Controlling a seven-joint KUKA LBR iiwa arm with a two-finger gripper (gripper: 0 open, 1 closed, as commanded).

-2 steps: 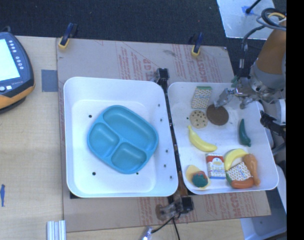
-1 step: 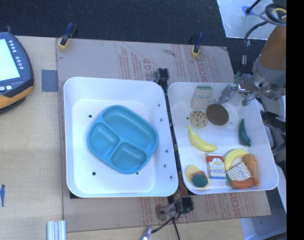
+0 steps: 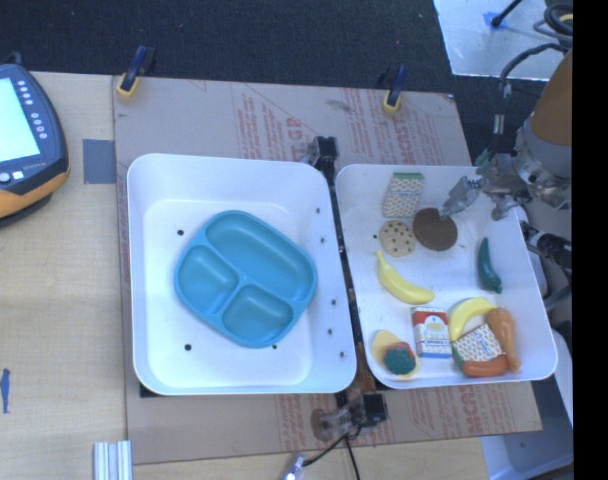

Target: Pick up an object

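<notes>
Brown cookie (image 3: 435, 231) beside claw (image 3: 460, 200) (touching?)

The arm (image 3: 549, 108) showed an orange band at the frame's right edge, above a grey wrist section of rounded metal. The gripper (image 3: 462, 199) was grey and metallic, with slim fingers and small blocky fittings around its base. Dark cables (image 3: 532, 56) looped near the upper part of the arm, and another black cable ran below the wrist.
</notes>
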